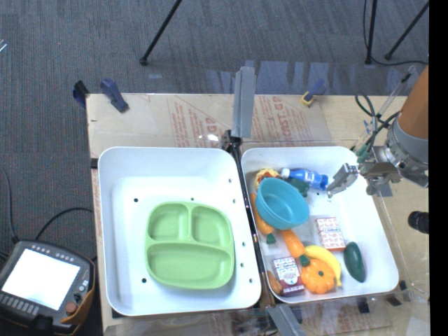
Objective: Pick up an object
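Right bin [387, 247], near edge: a small orange pumpkin [318, 277] touches a banana [326, 260]; a dark green cucumber-like item [354, 261] lies just beside; two small cartons [285, 269] [330, 232] and a carrot [293, 243] lie nearby. Mid-bin: a blue bowl [281, 203], tilted. Far end: a blue bottle [306, 178] on its side. The claw [341, 180] hangs just right of the bottle, fingers spread, nothing between them. Left bin [119, 187]: a green divided plate [189, 246]. Both bins rest on the bench [161, 121].

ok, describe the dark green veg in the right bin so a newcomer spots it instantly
Start at the right white bin and go to its near right corner. The dark green toy vegetable lies there, just right of the banana and small orange pumpkin. It is the sole dark green, smooth oval piece in that bin.
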You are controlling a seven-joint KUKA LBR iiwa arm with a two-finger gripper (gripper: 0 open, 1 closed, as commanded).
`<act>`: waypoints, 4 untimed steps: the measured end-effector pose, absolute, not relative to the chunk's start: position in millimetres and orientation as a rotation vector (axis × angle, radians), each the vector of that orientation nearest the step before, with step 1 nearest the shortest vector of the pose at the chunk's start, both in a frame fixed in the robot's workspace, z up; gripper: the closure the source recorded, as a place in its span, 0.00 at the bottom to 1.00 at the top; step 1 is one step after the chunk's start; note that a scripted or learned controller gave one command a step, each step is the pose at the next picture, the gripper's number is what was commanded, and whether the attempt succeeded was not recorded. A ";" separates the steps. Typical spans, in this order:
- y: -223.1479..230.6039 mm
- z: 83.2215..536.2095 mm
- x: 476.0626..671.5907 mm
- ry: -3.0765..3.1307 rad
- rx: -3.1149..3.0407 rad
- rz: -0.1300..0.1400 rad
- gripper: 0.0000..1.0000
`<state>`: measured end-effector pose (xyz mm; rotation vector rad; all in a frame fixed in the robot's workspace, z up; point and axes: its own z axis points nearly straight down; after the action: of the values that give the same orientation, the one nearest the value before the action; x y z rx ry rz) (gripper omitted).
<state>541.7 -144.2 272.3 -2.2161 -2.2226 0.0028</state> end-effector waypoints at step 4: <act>-87.7 90.0 564.0 -1.776 -2.586 0.011 0.00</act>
<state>564.0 -87.7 90.0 -2.5859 -1.7757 0.0105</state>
